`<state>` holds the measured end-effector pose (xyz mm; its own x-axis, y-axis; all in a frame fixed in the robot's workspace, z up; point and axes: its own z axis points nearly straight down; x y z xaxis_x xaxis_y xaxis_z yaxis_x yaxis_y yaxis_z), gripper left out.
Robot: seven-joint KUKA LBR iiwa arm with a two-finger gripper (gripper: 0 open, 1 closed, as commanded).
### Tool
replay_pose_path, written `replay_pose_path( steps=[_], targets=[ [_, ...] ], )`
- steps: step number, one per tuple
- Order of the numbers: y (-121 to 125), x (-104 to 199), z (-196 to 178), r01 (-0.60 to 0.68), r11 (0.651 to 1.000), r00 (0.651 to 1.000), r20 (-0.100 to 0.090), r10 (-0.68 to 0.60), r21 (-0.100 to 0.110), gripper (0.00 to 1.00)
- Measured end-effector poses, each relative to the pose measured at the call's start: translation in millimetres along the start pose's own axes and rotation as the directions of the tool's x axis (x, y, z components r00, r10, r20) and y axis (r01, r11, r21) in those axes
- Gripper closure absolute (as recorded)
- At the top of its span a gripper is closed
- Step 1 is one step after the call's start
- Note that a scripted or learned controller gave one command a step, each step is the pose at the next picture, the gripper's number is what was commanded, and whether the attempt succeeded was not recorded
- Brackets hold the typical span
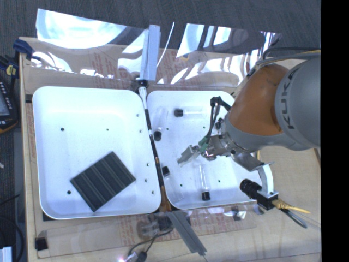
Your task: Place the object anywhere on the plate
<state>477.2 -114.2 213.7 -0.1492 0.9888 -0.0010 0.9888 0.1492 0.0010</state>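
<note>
A dark ribbed rectangular plate (102, 180) lies slantwise in the front part of the left bin (54, 108). In the right bin (169, 192) lie two clear tubes with black caps: one (188, 112) near the back wall, the other (203, 183) near the front wall. My gripper (188, 155) hangs over the middle of the right bin, between the two tubes and pointing left. I see nothing held in it. The arm's grey and orange body hides the bin's right side.
The raised divider (152, 146) between the bins carries small black clips. A metal post (148, 56) stands behind the bins, before shiny panels. Loose hardware lies on the bench in front of the bins.
</note>
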Motion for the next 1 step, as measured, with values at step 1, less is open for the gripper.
replay_pose_path(
  steps=[1],
  targets=[
    [27.6, 77.3, 23.1, 0.106, 0.994, 0.994, -0.003, -0.106, 0.007, 1.0]
  ],
)
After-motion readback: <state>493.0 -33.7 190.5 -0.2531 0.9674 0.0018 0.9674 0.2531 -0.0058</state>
